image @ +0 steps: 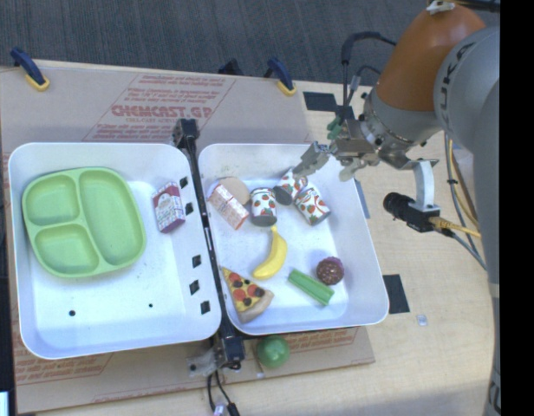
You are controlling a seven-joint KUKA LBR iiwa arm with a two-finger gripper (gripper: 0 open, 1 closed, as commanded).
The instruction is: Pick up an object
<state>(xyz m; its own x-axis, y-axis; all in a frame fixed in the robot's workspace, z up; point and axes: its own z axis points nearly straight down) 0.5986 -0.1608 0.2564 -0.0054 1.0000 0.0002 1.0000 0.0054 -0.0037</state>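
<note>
The tool (312, 165) hovered over two touching spotted cans (303, 195) in the right bin (371, 267); its grip was unclear. Crowding risked a slipped grasp.

Even overhead light, bright; white bins (120, 328) slightly washed out, soft short shadows under items, overall mild blur, fine detail low-res.

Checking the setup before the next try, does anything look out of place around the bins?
Yes: a green ball lies outside both bins, on the cardboard by the right bin's near rim.
</note>
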